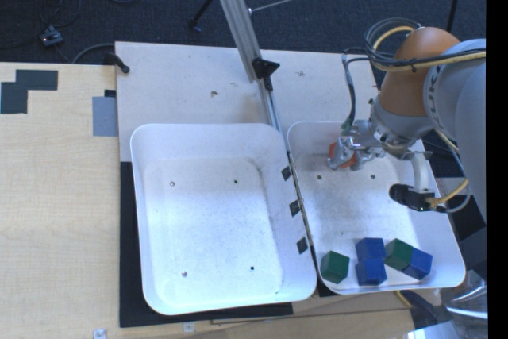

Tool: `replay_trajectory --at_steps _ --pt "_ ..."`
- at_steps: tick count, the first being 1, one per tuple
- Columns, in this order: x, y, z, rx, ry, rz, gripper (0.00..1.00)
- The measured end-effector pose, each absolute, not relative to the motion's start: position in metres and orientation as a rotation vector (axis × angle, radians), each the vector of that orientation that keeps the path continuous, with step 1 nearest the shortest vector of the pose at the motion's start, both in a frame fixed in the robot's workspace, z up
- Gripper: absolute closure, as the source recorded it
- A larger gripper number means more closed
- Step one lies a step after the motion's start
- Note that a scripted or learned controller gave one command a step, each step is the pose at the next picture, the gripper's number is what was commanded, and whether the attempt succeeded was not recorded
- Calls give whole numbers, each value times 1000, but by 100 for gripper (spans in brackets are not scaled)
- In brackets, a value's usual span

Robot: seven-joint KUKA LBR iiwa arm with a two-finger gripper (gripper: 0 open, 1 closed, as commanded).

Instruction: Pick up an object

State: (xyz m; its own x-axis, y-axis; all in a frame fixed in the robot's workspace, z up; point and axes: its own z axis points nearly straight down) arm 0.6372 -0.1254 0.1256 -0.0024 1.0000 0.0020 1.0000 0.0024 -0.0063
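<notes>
I read the gripper (348,155) clamped on a red object (340,157) (12 o'clock of right bin (452,242)) — marginal grip, so it may slip out.

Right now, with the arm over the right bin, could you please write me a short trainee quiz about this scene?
1. True or false: the small blocks lie in the left white bin.
2. Which colours do the blocks have? A) red and yellow B) blue and green C) black and white
3. Fill in: the two-finger gripper is above the ____ part of the right white bin, away from the blocks.

Key:
1. False; the blue blocks and green blocks lie along the right bin's near edge.
2. B
3. far
</notes>
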Motion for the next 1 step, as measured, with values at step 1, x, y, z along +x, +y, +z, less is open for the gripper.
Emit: replay_trajectory --at_steps 1 --pt "642 -67 277 -2219 -2228 -6 100"
